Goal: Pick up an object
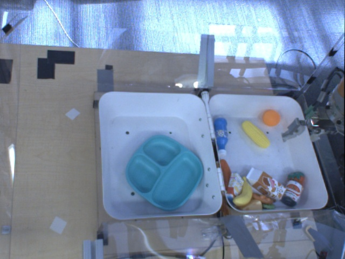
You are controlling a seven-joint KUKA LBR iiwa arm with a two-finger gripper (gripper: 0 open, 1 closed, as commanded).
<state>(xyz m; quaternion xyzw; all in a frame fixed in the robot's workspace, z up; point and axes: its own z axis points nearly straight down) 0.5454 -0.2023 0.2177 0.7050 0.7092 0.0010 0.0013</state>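
Loose in the right bin (302,161) and ready for picking: an orange ball (271,117) and a toy corn cob (255,134) toward the back, a blue-capped bottle (220,135) along the dividing wall, and a banana (243,194), a snack packet (268,184) and a small dark sauce bottle (292,190) heaped at the front. Gripper (295,128) poised at that bin's right rim, holding nothing; how far open, cannot tell. Parked apart in the left bin (116,144), a teal divided plate (164,171).
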